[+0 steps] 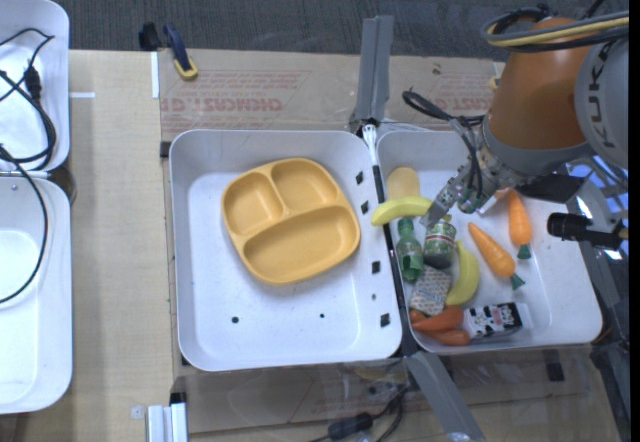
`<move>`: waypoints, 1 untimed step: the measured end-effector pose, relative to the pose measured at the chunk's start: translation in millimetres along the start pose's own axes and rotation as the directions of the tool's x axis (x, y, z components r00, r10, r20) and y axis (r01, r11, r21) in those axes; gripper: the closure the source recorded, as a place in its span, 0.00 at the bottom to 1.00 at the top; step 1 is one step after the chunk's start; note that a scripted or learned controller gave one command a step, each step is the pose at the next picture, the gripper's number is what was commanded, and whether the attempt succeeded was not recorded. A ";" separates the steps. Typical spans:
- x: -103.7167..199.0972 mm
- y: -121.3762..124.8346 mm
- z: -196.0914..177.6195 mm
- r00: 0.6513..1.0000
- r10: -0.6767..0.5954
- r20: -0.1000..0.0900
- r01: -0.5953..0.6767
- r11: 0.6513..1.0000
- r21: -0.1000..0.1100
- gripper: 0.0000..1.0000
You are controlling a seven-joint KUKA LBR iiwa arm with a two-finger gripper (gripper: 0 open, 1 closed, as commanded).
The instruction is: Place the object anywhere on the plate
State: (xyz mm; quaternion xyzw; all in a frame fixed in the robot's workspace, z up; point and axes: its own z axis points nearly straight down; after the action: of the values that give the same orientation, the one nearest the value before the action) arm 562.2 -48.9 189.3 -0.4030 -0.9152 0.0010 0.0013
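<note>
A yellow plate (290, 220) with three compartments lies in the left bin (200, 310) with nothing on it. My gripper (447, 202) hangs low over the right bin (560, 320), at the pile of toy food in its left half. It is just above a small dark can (438, 242) and right of a yellow banana (400, 210). A green bottle (408, 250) lies beside the can. The arm's orange band hides part of the bin behind the gripper.
The right bin also holds a second banana (466, 275), two orange carrots (492, 250) (518, 220), a grey patterned packet (430, 290), reddish carrots (440, 323), a black-and-white box (495, 320) and a pale yellow item (402, 180). A grey divider (374, 80) separates the bins.
</note>
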 end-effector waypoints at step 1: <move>39.8 -38.3 -42.2 0.996 -0.092 0.001 0.092 0.996 0.000 1.00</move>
State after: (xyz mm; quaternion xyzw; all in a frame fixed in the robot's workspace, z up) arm 507.1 -45.4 231.7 -0.3603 -0.9328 0.0010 0.0010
